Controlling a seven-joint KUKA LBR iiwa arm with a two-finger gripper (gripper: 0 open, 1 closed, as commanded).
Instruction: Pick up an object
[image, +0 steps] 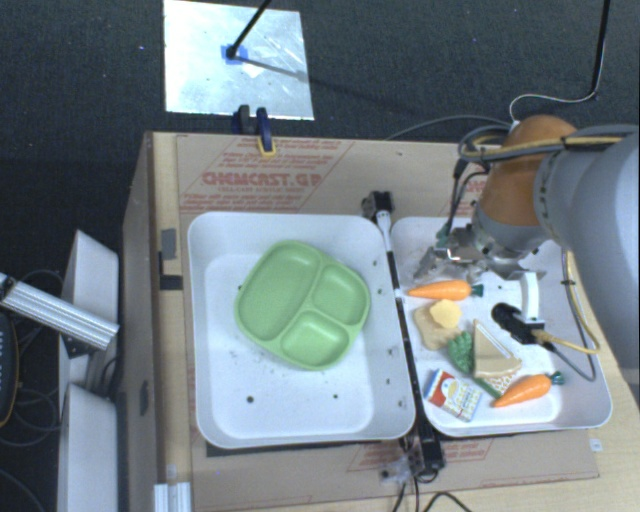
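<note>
My gripper (447, 258) hangs low over the back left part of the right bin (590, 405), just behind an orange carrot (440, 291) that lies crosswise. In front of that carrot are a yellow cheese piece (443, 316), a green leafy piece (461, 352), a sandwich wedge (493, 356), a second carrot (520, 390) and a small printed box (454, 394). I see nothing held in the gripper.
The left bin (230, 400) holds a green divided plate (303, 303) near its middle. A black ridge (400, 320) runs between the two bins. The grey arm and its orange band (515, 185) cover the right bin's back right corner.
</note>
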